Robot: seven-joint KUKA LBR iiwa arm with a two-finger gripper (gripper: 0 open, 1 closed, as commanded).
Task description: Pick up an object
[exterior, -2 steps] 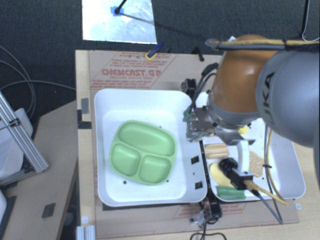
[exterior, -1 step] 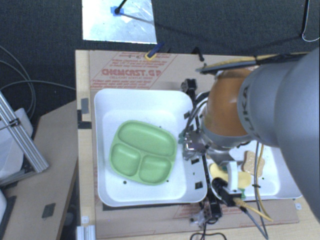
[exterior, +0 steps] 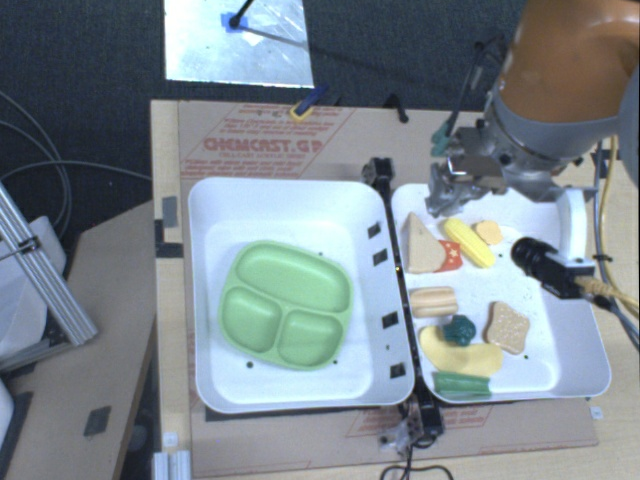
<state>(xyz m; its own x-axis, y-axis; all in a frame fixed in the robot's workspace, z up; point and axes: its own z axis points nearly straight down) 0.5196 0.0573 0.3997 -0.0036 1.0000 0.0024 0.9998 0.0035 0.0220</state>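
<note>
**In the right bin: toy foods, gripper at the far left corner**

At the bottom of the frame, by the near edge of the right bin: green pod, lying crosswise.
Just behind and against it: yellow banana, with a teal ball sitting at its far edge.
Right of the ball, apart from it: toast, tilted.
Behind the ball: roll, crosswise, near the bin's left wall.
Further up: wedge, pale with a red corner, its point towards the top of the frame.
Just beside the wedge on its right, slanting: corn. Just right of the corn: a small orange piece.

In the left half of the frame, left bin: one green plate, three compartments.

In the upper left of the right bin: gripper, on the arm that enters from the upper right. It hangs just above the wedge's point. How far it is spread cannot be told, and no item is seen in its hold.

Beneath both bins: cardboard.
</note>
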